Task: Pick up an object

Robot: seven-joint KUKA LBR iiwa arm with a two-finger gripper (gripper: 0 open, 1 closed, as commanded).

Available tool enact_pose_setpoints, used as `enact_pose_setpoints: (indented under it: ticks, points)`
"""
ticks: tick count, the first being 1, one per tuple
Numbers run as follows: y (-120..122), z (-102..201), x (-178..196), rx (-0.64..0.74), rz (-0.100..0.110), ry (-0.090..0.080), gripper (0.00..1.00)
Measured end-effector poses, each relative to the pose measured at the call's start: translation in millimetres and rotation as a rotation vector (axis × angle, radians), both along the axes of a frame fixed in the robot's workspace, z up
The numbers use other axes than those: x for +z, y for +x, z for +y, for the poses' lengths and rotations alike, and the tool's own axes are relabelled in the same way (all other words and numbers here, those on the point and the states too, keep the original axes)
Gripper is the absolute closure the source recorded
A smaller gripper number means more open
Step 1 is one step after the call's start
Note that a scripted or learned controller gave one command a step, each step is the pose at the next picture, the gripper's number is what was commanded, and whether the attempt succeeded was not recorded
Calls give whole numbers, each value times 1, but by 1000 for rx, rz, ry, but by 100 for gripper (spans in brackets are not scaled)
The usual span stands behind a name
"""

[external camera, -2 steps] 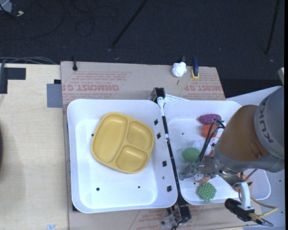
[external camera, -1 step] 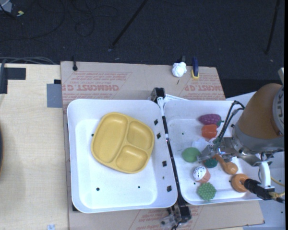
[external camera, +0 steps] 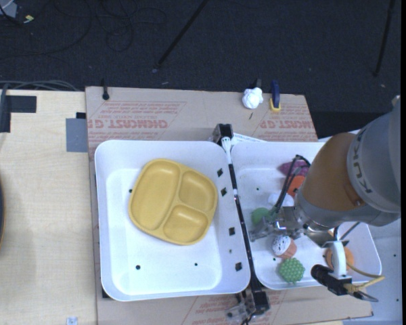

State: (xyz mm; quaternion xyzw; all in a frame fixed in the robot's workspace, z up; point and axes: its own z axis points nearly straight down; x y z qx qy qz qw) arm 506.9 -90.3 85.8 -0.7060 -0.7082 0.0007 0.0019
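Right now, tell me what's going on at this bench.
A grey arm reaches from the right into the right bin, its gripper low among small objects there: a green bumpy ball, a green item and a white-and-orange piece. Nothing can be seen held between its fingers. The left bin holds a yellow divided tray, untouched. The pick looks not yet done.

The grey arm (external camera: pixel 379 161) bears a broad orange band (external camera: pixel 328 178) with black cables.
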Motion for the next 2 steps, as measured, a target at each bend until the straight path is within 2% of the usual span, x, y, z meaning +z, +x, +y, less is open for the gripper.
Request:
enact_pose_setpoints:
  ticks: [1,2]
  points:
    - [51,9,2,-1,-4,-1,0]
    - [130,-18,2,1,1,-1,0]
